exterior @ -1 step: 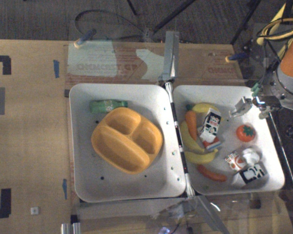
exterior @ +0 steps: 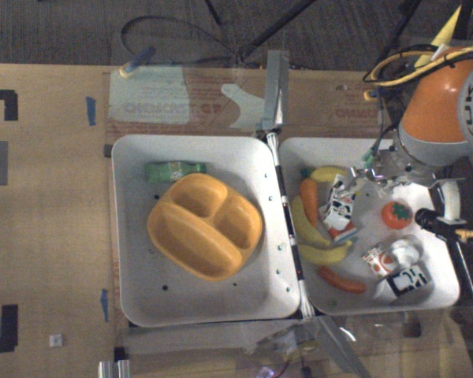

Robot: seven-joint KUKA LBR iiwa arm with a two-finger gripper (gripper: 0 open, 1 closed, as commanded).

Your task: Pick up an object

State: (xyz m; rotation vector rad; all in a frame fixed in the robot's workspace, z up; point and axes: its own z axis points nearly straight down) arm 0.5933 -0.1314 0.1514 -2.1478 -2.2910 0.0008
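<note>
An object to pick is lying in either of two white bins: the left bin (exterior: pixel 130 290) is carrying one orange divided plate (exterior: pixel 205 224) and one green packet (exterior: pixel 174 169); the right bin (exterior: pixel 441 294) is crowding together two bananas (exterior: pixel 309 228), one carrot (exterior: pixel 309 193), one tomato (exterior: pixel 396 215), one chili (exterior: pixel 341 281) and a cow toy (exterior: pixel 340 205). The arm (exterior: pixel 437 109) is hanging over the right bin's far edge, its pincer (exterior: pixel 376 166) too blurred to tell its spread. Crowding is risking a glancing, slipping grasp.
</note>
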